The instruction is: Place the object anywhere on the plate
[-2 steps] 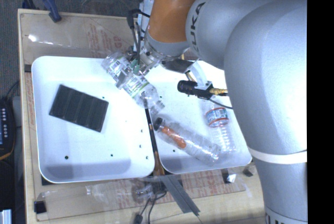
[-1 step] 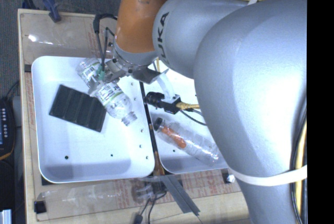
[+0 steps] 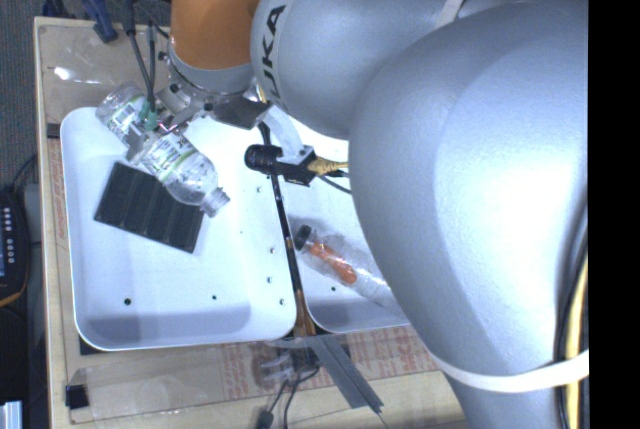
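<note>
A clear plastic bottle (image 3: 182, 170) lies tilted in the left bin (image 3: 160, 317), its cap end pointing to the lower right. Its lower side overlaps the upper edge of a flat black rectangular plate (image 3: 148, 209) on the bin floor. My gripper (image 3: 158, 114) comes down under the orange band, right at the bottle's upper left end. The arm's wrist hides most of the gripper, and I cannot tell whether the bottle rests on the plate or hangs just above it.
The right bin (image 3: 345, 322) holds an orange-handled tool (image 3: 330, 262) inside clear wrapping, partly under the arm. A black rod (image 3: 288, 237) runs along the divide between the bins. The arm's grey bulk covers the right half of the view.
</note>
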Controlling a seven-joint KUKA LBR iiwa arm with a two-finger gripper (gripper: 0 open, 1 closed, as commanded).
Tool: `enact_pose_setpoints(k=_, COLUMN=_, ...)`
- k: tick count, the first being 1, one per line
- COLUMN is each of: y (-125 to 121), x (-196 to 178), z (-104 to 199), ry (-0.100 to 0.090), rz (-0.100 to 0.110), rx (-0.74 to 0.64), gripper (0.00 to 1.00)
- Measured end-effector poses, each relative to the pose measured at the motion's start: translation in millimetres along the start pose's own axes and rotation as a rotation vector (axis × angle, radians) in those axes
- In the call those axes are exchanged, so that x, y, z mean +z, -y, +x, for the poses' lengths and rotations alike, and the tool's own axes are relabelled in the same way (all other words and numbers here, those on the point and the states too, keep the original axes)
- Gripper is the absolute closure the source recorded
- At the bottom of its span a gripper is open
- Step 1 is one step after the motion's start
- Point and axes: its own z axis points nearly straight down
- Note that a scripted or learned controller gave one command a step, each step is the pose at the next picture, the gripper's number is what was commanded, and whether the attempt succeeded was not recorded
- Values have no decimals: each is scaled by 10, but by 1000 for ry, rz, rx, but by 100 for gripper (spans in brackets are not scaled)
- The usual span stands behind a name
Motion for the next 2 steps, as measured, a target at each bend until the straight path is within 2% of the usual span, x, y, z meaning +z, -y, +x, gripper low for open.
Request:
enact_pose_setpoints(k=1, y=-106, x=670, z=-425, ry=-1, rz=3, rx=-13, gripper=100)
enact_pose_setpoints(k=2, y=-271, x=352, z=-201, ry=0, rz=-1, rx=29, gripper=100)
